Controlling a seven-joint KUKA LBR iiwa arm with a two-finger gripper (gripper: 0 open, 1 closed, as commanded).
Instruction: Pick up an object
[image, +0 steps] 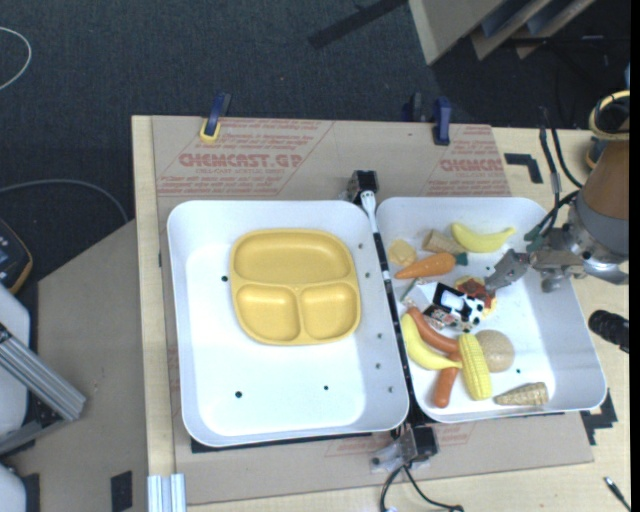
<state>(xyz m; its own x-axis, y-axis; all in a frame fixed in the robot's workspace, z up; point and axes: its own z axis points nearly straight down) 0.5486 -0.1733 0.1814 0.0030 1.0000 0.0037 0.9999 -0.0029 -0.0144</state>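
Camera view: grey metal gripper (503, 272) hovers over the right white bin (570, 330), whose toy foods are heaped for picking; black-and-white toy cow (462, 303) lies just below-left of the gripper. Whether it is open or closed, I cannot tell.

Two bins (190, 300) (perhaps two bananas (482, 237)).

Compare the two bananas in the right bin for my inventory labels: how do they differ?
The upper banana lies crosswise near the bin's far wall, fully exposed and apart from the pile. The lower banana runs along the bin's left side, partly covered by a sausage. Both are yellow, curved toy fruit.
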